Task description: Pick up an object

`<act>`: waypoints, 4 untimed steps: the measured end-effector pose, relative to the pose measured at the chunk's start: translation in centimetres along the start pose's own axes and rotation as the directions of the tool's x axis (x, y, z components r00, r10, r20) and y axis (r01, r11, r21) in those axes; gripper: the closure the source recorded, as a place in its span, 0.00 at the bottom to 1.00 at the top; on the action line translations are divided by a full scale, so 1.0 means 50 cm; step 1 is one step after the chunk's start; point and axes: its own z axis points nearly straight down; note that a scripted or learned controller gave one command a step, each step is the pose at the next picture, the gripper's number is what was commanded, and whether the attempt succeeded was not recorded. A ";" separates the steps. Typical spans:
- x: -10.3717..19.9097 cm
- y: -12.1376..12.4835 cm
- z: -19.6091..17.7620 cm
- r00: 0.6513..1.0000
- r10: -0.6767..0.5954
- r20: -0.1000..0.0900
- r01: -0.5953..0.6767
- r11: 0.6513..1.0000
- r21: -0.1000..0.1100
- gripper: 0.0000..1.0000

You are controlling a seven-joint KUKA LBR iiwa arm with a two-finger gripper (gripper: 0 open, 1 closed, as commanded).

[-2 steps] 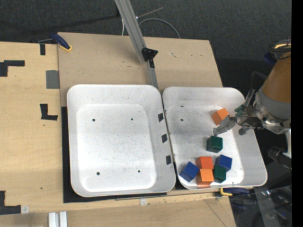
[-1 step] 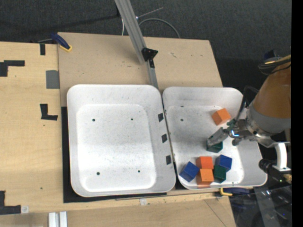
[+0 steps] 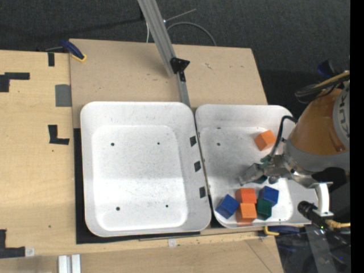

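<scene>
My gripper (image 3: 257,174) is down inside the right bin (image 3: 227,124), near its right side. Just in front of it lies a cluster of blocks: a red-orange block (image 3: 247,195), an orange block (image 3: 247,210), a blue block (image 3: 270,195), a green block (image 3: 263,210) and another blue block (image 3: 227,205). A lone orange block (image 3: 264,139) lies behind the gripper, towards the bin's far right corner. I see no block lifted off the bin floor.
The left bin (image 3: 139,169) sits beside the right one, sharing a raised rim in the middle. A slanted metal bar (image 3: 162,33) runs from the top down to the bins' far edge. The arm's orange band (image 3: 321,127) overhangs the right bin's right edge.
</scene>
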 end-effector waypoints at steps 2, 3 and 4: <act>-0.015 0.007 -0.115 1.000 0.000 0.003 0.000 1.000 -0.011 1.00; -0.015 0.008 -0.161 1.000 -0.001 0.002 0.001 1.000 -0.009 1.00; 0.089 0.024 -0.184 1.000 -0.006 0.000 0.006 1.000 -0.008 1.00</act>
